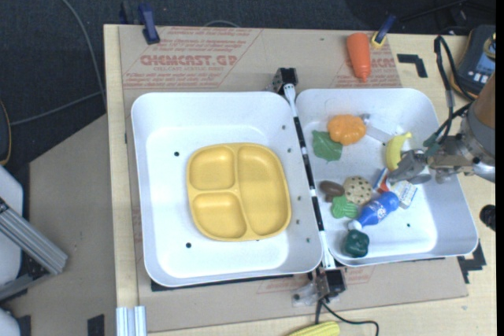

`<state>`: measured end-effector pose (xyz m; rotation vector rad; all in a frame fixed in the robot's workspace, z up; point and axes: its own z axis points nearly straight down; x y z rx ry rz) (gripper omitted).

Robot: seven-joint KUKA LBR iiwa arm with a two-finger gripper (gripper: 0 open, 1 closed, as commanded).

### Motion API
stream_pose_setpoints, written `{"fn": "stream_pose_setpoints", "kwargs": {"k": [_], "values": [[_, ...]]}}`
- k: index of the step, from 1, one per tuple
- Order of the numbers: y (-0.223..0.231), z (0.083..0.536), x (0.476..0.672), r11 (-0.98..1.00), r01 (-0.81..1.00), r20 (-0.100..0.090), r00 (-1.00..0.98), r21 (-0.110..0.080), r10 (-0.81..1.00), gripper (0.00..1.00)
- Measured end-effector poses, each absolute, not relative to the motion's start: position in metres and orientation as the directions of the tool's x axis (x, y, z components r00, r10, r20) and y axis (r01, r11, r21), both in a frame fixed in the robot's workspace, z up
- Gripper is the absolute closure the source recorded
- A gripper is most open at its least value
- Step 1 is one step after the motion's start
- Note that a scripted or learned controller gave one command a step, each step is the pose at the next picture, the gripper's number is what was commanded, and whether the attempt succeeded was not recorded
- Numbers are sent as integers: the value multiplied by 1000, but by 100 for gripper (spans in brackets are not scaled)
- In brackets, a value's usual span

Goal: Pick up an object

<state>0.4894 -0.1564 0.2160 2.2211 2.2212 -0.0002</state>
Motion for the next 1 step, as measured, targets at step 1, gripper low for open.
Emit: {"fn": "stream_pose_setpoints", "kwargs": {"k": [1], "values": [[-139, 89, 550, 1, 1000, -2, -1, 11, 1000, 0]]}}
